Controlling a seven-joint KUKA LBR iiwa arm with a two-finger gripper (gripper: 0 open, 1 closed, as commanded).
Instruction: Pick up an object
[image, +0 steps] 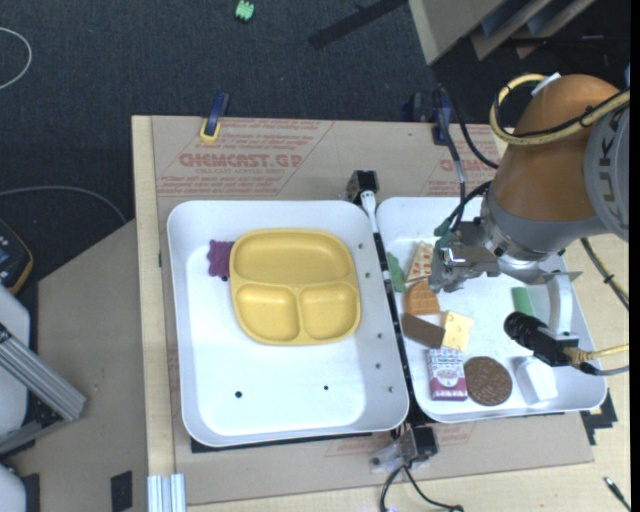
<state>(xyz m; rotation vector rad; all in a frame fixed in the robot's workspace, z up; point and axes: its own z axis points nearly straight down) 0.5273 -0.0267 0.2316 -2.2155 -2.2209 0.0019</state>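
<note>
gripper (452, 268) hangs over the right bin (580, 400), arm coming in from two o'clock. beneath it an orange cracker (421, 299) lies in the bin's left half, long axis toward one o'clock.

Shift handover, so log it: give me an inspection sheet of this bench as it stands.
Surface: two white bins, left bin, right bin, on a brown board.
Job's things: right bin holds a round brown disc, red packet, yellow square, green piece.
Clutter: yellow divided tray and purple item in left bin.
Grippers: gripper low over right bin; fingers unclear.
Cables: yellow cable looped at the wrist.
Surroundings: dark carpet.
</note>
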